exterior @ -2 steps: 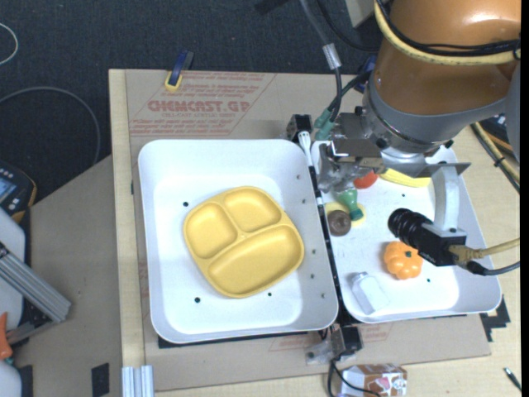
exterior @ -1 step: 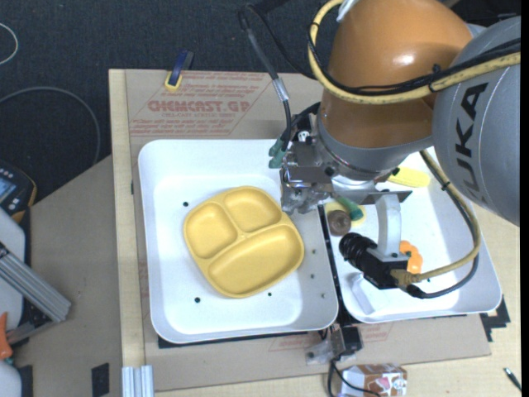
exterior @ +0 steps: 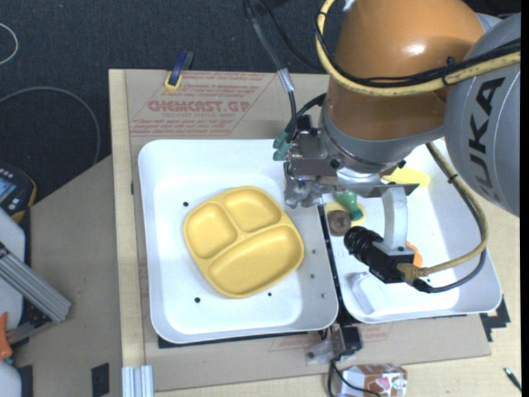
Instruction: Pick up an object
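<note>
Gripper: the gripper (exterior: 318,190) hangs under the arm's big orange band, over the seam between the two bins; its working end is buried among brackets and cables, so whether it is spread or closed, and whether it has hold of anything, I cannot tell.

Step in hand: judged from the pose, the arm is low over the bins at the approach or grasp stage; no object is seen lifted.

Nearest things: at about 4 o'clock from the gripper, just beside it, lie a small green piece (exterior: 350,204) and a small brownish cylinder (exterior: 336,220), near the left wall of the right bin (exterior: 463,292). A yellow scrap (exterior: 411,177) shows at 3 o'clock, partly hidden by the arm.

Yellow tray: the divided tray (exterior: 241,240) lies at 8 o'clock from the gripper, flat in the left bin (exterior: 161,222), near the gripper but not under it. It is smooth, glossy plastic, rounded, with three shallow compartments.

Bins: white, shallow, matte, with rounded corners and a few dark specks on the left floor.

Bench: a brown cardboard sheet (exterior: 207,98) with red print lies beneath the bins, beyond them at 11 o'clock.

Next move: likely a short straight drop onto one small piece, with the fingers astride it; the cylinder may roll, and the tray's broad curved rim would be awkward for a two-finger pinch.
</note>
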`<state>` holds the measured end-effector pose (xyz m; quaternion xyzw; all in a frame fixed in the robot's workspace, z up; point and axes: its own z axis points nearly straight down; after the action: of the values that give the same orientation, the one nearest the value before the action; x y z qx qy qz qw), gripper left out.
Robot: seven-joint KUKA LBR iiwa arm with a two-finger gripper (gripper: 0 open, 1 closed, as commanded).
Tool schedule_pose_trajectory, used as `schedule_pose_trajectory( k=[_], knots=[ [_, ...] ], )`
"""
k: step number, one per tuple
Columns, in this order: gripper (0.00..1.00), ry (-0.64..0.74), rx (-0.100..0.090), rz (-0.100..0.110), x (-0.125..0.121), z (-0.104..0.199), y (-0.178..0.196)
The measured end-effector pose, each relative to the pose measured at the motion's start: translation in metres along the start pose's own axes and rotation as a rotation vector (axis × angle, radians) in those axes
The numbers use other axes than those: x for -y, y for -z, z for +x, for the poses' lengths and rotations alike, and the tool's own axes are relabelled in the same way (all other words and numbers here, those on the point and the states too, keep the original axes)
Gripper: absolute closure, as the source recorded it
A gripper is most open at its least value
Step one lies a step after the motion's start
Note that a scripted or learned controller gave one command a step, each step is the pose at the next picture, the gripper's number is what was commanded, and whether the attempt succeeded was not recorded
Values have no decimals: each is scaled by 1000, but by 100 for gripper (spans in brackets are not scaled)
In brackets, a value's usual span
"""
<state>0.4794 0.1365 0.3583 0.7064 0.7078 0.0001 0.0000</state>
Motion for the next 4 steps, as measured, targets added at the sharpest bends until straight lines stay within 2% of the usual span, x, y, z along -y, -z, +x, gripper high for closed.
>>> schedule_pose_trajectory(
  k=[4],
  knots=[
    [100, 5, 1, -6, -2, 2, 40]
  ],
)
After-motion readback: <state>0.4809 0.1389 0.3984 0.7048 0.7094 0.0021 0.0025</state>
